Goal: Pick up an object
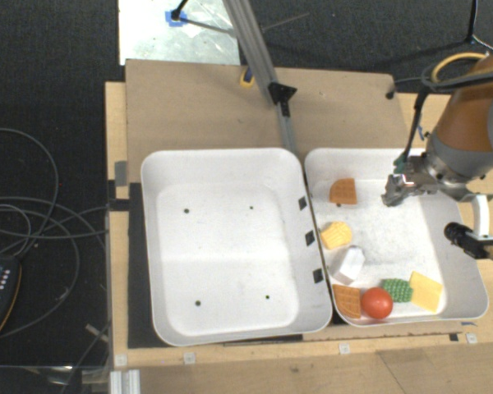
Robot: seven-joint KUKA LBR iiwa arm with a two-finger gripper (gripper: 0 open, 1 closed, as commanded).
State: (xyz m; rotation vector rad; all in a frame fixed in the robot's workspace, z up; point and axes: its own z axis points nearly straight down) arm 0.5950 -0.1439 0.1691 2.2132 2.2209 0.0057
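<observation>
Lying nearest the camera, a red tomato (378, 304) and yellow wedge (426, 290) are seen; farther back, the brown waffle (343, 191) sits just left of the gripper (395, 190), whose grip state cannot be told

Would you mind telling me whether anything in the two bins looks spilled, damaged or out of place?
Nothing stands out. The toy foods all lie inside the right bin, most of them bunched toward its near edge: the red tomato, the green piece and the yellow wedge. The tool hangs above that bin's far part.
</observation>
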